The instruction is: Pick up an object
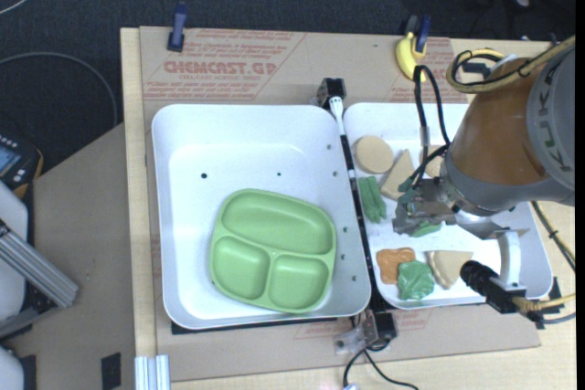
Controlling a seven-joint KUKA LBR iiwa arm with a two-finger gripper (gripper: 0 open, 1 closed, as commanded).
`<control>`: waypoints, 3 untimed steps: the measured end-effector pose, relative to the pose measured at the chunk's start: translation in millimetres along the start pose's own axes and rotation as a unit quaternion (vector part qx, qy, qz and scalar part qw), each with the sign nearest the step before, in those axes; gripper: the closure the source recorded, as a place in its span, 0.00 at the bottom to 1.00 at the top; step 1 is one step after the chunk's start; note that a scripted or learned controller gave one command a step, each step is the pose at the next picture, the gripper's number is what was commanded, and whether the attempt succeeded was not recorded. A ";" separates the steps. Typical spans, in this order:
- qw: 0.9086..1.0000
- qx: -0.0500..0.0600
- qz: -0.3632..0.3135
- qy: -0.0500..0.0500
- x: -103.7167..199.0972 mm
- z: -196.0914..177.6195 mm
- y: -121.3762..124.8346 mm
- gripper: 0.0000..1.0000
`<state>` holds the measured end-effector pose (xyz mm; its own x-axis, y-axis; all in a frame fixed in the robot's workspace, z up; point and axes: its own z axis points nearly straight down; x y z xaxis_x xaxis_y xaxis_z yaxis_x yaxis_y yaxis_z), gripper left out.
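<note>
My gripper [416,219] hangs low over the middle of the right bin [539,274], under the grey arm with its orange band. Small food-like pieces lie around it: a tan round disc [372,153], a beige wedge [397,173], a long green piece [371,198], an orange piece [395,262], a green lump [415,279] and a beige slice [450,265]. A green bit shows right under the gripper, touching or just below it; whether it is gripped is unclear.
The left bin [183,142] holds a green divided tray [272,249]. A black divider [347,162] runs between the bins. Black cables and a black part [484,283] of the arm cross the right bin. Clamps sit on the board's far edge.
</note>
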<state>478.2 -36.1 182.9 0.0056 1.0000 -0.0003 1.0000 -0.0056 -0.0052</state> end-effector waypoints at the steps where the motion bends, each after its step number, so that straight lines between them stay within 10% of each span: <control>1: 1.000 -0.012 -0.010 0.004 112.2 -178.5 1.4 1.00; 3: 1.000 -0.004 -0.004 0.000 105.6 -190.1 0.6 1.00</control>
<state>480.4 69.6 372.9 -0.0022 1.0000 -0.0010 1.0000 0.0022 0.0038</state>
